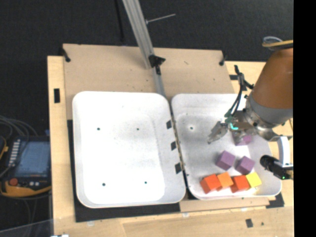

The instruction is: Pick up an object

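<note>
Two shallow white bins are sitting side by side, and the gripper (217,131) is hovering over the right bin (197,107) with its fingers spread apart and nothing between them. Purple blocks (225,159) are lying just near of it, with orange blocks (212,182) and a yellow block (254,179) lining the bin's near edge.

6 blocks (232,174) in right bin (197,110), near corner.

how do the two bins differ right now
The right bin holds coloured blocks: purple, orange and yellow, bunched at its near right corner; the left bin shows bare white floor. The claw hangs over the right bin. Both are shallow and white.
</note>
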Tool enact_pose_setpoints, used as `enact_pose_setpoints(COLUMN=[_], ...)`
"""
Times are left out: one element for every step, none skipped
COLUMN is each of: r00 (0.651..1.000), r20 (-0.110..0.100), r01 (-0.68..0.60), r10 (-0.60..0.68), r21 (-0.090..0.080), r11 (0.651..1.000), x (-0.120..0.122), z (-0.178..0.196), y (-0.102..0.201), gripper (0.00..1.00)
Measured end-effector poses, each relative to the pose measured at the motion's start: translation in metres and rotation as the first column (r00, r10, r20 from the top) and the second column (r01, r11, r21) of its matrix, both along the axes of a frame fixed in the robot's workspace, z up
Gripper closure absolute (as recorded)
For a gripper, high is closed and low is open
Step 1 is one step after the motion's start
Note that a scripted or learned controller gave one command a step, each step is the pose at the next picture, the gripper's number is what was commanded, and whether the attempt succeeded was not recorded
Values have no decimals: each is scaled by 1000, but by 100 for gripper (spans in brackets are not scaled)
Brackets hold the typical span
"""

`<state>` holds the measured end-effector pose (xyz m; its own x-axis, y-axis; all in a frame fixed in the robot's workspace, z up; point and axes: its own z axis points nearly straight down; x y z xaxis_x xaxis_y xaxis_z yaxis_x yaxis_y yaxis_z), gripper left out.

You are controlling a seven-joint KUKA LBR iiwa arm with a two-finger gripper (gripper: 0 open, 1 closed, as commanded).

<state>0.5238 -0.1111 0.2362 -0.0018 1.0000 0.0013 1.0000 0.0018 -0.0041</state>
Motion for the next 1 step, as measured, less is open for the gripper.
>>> enact_pose_setpoints(r00=[1000], r20=[6], r01=[3], r10=[-3], r21=[-1], r11=[1000], x=[1], z=[2], y=[0], gripper=[0])
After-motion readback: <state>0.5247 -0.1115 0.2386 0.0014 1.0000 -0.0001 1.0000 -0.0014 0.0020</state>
